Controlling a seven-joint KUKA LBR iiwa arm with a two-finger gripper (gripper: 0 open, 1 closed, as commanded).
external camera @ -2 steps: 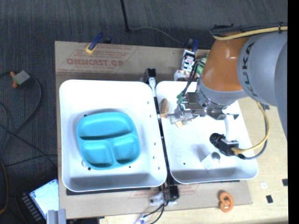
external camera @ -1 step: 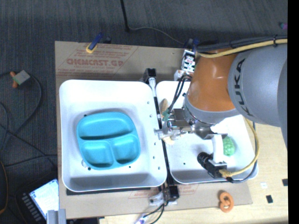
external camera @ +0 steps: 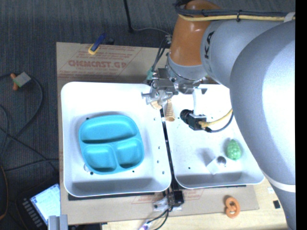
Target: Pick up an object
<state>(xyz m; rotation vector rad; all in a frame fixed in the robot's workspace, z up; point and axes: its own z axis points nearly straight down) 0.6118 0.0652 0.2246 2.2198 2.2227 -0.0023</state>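
plainly, the end effector point(external camera: 160, 97) sat just above the centre of the frame, over the seam where the left bin point(external camera: 72, 99) and the right bin point(external camera: 242, 178) met. the view did not show whether it was spread or closed, so i could not tell. a tan ridged piece point(external camera: 169, 111) lay right below it, at the upper-left edge of the right bin and close against the wall. whether it was gripped or merely lay beside the tooling could not be settled.

that position seemed the main hazard. with the piece so near the wall, a descent could have landed on the rim instead of the bin floor and stalled the try. a closing move might also have pinched only one end. the piece looked small, rounded and ribbed, so i judged it likely to roll or twist out of a poor hold. if it slipped during a lift, it could have fallen across the seam into the left bin, beside the blue divided tray point(external camera: 111, 143).

the other candidates, a green knobbly object point(external camera: 233, 149) and a small pale block point(external camera: 215, 164), lay at lower right of the frame, well apart from the end effector. neither seemed at risk of being disturbed. an empty lift counted as success was the other danger.
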